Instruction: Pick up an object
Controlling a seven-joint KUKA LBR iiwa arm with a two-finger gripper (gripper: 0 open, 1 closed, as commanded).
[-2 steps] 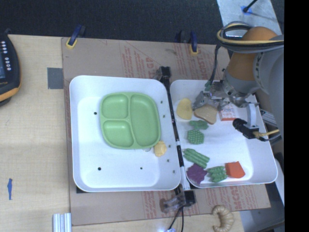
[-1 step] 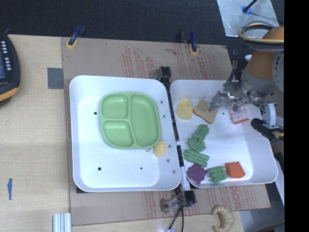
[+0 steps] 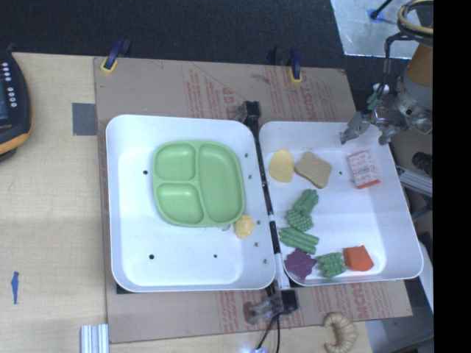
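Overhead, spread end effector (image 3: 370,129) above right bin's (image 3: 383,219) far rim, cardboard-covered wooden bench (image 3: 51,219) beneath, dark floor (image 3: 184,13) beyond.

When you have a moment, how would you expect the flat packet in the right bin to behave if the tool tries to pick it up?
The packet lies flat on the right bin floor, so fingers may struggle to get under it. It looks thin and light, probably sliding if pushed. Being flat, it seems unlikely to roll. The tool is above the bin's far edge.

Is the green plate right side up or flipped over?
Right side up. The green plate lies flat in the left bin, and its three hollow sections face upward. A small yellow piece sits against its lower right edge.
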